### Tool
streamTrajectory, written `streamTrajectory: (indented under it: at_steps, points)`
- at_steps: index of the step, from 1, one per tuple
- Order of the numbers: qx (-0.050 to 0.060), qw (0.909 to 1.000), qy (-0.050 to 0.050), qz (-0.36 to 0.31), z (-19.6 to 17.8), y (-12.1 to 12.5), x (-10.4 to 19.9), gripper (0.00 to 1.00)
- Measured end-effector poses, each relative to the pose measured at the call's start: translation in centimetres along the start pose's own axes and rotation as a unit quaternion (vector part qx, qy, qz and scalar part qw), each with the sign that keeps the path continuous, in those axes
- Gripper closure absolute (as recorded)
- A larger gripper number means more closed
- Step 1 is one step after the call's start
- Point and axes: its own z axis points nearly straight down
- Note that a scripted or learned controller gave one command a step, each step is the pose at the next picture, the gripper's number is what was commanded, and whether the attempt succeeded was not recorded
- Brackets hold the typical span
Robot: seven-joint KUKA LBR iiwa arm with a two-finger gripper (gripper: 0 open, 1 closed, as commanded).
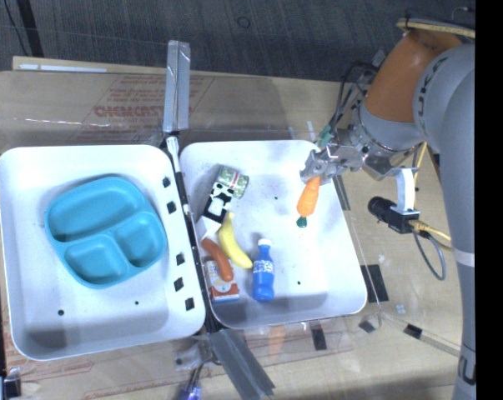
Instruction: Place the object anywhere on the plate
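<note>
Plate [105, 230] in left bin [34, 323]; can [231, 181], banana [233, 242], bottle [263, 270] in right bin [339, 294] (carrot [308, 197] at gripper [318, 167]).

Carrot and plate, placed relative to the divider between the bins

An orange toy carrot [309, 197] with a green tip is seen well right of the divider, hanging nearly upright, green end down, its top gripped at the gripper [316, 167]; a blue three-compartment plate [106, 228] is laid flat left of the divider, in the left bin.
</note>
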Motion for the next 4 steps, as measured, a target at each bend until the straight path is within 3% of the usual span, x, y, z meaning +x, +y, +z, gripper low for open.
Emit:
streamTrajectory:
  at_steps: [1, 2, 3, 4]
  points:
    - [-0.001, 1.0000, 0.000, -0.005, -3.1, -6.8, 7.0, 1.00]
    - [-0.001, 0.9989, -0.001, -0.048, -2.0, -4.0, 14.9, 1.00]
    - [0.001, 0.9984, -0.001, -0.056, -3.0, -6.3, 22.2, 1.00]
    - [0.001, 0.9890, -0.001, -0.148, -2.3, -6.3, 28.4, 1.00]
